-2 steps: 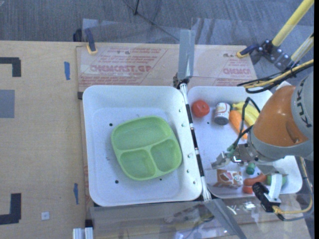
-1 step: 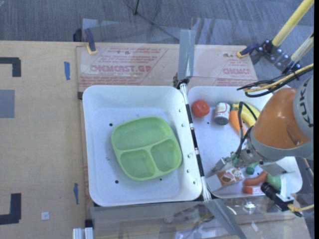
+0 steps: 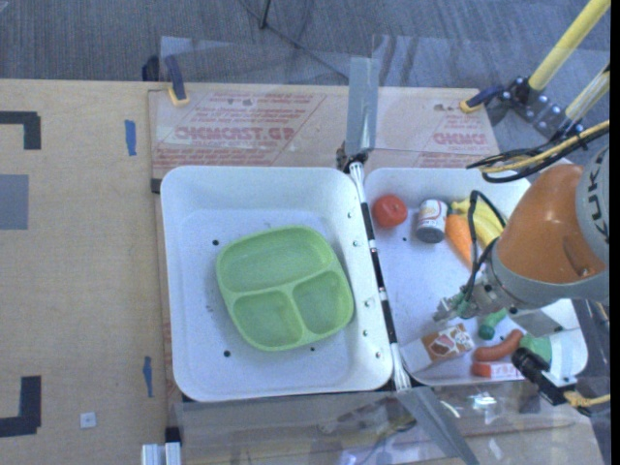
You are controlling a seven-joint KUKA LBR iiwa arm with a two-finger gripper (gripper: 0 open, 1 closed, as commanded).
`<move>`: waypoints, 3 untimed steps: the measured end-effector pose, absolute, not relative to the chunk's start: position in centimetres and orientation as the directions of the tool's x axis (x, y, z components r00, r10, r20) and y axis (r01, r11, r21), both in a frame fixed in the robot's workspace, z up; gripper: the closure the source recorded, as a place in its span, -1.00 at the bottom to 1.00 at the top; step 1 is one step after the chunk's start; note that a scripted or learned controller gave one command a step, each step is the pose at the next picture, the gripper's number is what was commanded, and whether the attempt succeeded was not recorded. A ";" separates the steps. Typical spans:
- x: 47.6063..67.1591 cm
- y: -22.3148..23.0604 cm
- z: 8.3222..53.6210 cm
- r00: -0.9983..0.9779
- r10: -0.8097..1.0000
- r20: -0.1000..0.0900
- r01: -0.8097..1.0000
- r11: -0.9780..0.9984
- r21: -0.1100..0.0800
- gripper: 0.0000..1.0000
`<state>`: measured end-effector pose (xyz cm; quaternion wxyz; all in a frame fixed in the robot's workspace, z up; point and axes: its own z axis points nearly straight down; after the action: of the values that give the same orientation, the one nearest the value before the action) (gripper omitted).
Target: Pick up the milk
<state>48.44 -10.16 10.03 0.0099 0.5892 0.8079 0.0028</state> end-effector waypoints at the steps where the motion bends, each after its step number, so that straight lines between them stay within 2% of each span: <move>1: 48.0 -8.5 18.4 -0.216 0.976 0.000 0.976 0.216 0.001 1.00; 2: 48.0 -8.5 18.4 -0.216 0.976 0.000 0.976 0.216 0.000 -1.00; 3: 48.0 -10.3 9.3 -0.344 0.939 -0.001 0.939 0.344 0.002 -1.00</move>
<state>47.97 -10.35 9.31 0.0008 0.5726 0.8198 0.0005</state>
